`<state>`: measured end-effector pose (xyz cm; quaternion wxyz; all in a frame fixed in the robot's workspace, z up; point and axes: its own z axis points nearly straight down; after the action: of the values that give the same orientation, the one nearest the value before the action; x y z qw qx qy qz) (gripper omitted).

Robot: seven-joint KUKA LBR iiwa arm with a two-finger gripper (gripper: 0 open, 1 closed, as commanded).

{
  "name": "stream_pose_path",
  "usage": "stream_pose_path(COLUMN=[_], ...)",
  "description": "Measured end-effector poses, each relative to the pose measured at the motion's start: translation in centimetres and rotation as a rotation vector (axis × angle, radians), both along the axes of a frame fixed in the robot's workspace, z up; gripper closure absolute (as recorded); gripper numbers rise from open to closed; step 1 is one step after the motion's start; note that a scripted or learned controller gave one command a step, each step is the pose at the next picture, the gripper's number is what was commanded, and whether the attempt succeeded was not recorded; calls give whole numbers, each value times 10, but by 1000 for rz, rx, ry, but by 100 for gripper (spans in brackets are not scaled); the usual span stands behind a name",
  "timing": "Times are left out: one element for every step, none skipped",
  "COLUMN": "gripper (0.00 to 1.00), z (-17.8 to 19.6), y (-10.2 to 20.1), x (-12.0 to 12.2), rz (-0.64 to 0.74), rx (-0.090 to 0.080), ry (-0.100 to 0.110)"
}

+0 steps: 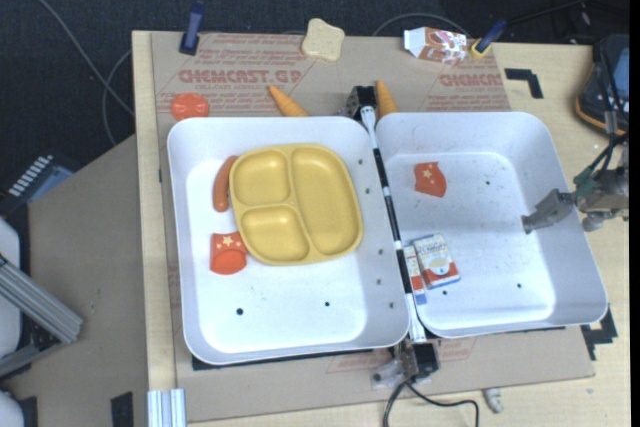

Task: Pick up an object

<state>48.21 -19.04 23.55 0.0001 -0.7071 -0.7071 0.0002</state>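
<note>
Here, seen from above at a slant, the tabletop point(150, 215) carries two shallow white bins side by side on a sheet of printed cardboard point(240, 70). The left bin point(300, 325) sits in the middle left of the frame and holds a yellow divided plate point(295, 203) lying flat near its centre. A reddish sausage point(221, 184) lies just beside the plate's left edge, and a small red cup with a star point(228, 253) rests near the plate's lower left corner. The right bin point(500, 300) fills the middle right of the frame. In it a small red block point(431, 179) lies toward the upper left, well apart from a small printed carton point(433, 262) that lies near the lower left wall, close to the seam between the bins. The hand point(548, 211) reaches in from the right edge of the frame, low over the right side of the right bin, its grey tip pointing left; whether its fingers are spread or pressed together I cannot tell, and nothing shows between them. Both the block and the carton lie apart from it, to its left. Above the bins, on the cardboard, lie a piece of bread point(322, 39), an orange carrot point(288, 102), a small red disc point(187, 105), a blue clip point(191, 27) at the upper left, and a crumpled wrapper point(436, 44) at the upper right.
</note>
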Motion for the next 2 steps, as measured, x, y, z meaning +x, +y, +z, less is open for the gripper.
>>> stream_pose_path(gripper=[0, 0], z=[-92, -152], y=[70, 93], x=[42, 111], rz=[2, 1], rx=[2, 0], ry=[3, 0])
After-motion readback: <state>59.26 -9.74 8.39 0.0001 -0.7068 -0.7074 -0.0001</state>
